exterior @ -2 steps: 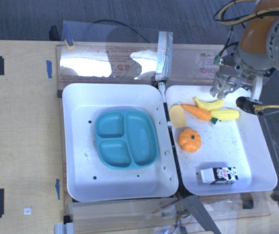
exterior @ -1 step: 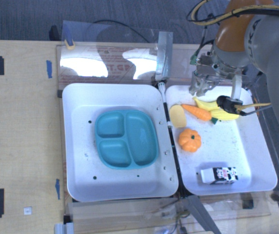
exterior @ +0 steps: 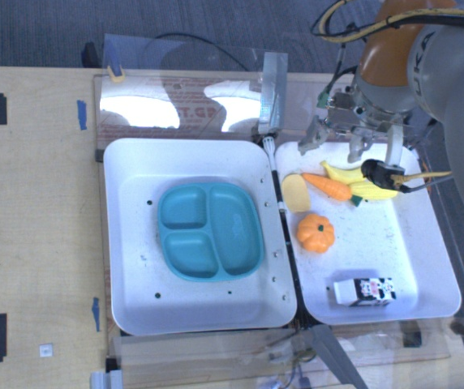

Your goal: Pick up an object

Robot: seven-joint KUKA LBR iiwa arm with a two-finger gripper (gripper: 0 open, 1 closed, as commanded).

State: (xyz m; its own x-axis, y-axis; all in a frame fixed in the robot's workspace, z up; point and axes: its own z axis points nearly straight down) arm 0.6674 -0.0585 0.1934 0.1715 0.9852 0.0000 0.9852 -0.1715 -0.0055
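Reaching in: the grey arm (exterior: 431, 51) with its orange band comes from the right of the view, over the far end of the right bin (exterior: 447, 292)
Hand: the hand (exterior: 352, 140) hangs above the far edge of the right bin, just beyond the carrot and the banana; whether it is released or clenched cannot be told from this slant
Carrot: an orange carrot (exterior: 328, 185) lies at a slant in the far part of the right bin, its thick end towards the banana
Banana: a yellow banana (exterior: 360, 182) lies just beside the carrot, on the side nearer the arm, touching or nearly touching it
Pale piece: a pale yellow rounded piece (exterior: 296, 193) rests against the bin's left wall, next to the carrot's tip
Pumpkin: a small orange pumpkin (exterior: 315, 234) sits near the middle of the right bin, just below the pale piece
Carton: a small white carton (exterior: 364, 291) with dark print lies on its side at the near end, well apart from the rest
Left bin: the left bin (exterior: 126, 241) holds a teal divided plate (exterior: 212, 230), lying flat near its middle
Bench: both bins stand side by side on the pale wooden bench (exterior: 29, 241)
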